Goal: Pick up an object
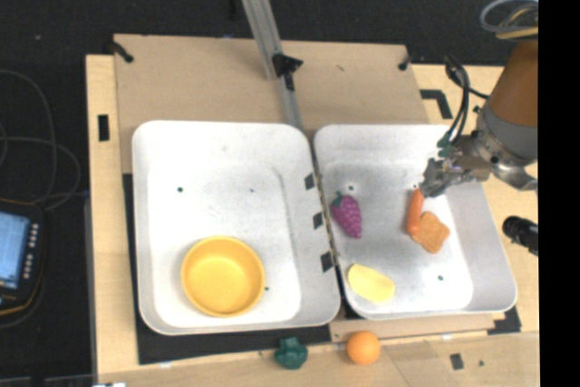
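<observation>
A wooden desk (254, 77) carries two shallow white bins side by side. The left bin (217, 149) holds a yellow bowl (223, 275) near its front edge. The right bin (390, 159) holds four toy foods: a purple grape bunch (347, 215) near the bin's left wall, a pale yellow piece (371, 284) at the front, an upright orange carrot (414, 209), and an orange block (430, 233) touching the carrot's lower right.

The grey arm (512, 118) reaches in from the right. Its pincer (435, 181) hangs just above the carrot's top end; I cannot tell whether it is apart or together.

In front of the bins, on the desk, lie an orange ball (362, 347) and a small green object (291, 353).
</observation>
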`<action>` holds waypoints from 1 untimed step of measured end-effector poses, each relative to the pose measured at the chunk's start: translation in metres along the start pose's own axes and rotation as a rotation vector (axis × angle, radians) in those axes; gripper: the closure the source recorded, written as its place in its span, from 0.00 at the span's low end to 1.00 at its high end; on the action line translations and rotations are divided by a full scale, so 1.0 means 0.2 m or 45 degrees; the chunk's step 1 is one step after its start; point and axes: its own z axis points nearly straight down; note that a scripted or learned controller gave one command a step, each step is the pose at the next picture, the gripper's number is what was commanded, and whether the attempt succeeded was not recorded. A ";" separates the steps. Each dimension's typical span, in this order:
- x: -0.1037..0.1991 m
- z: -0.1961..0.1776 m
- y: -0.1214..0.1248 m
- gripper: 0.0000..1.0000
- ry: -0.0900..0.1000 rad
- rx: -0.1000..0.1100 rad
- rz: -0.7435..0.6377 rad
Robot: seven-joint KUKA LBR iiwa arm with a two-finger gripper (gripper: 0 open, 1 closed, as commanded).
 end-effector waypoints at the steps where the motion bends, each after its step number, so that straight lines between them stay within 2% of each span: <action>1: 0.24 -0.03 0.09 1.00 0.000 0.001 0.001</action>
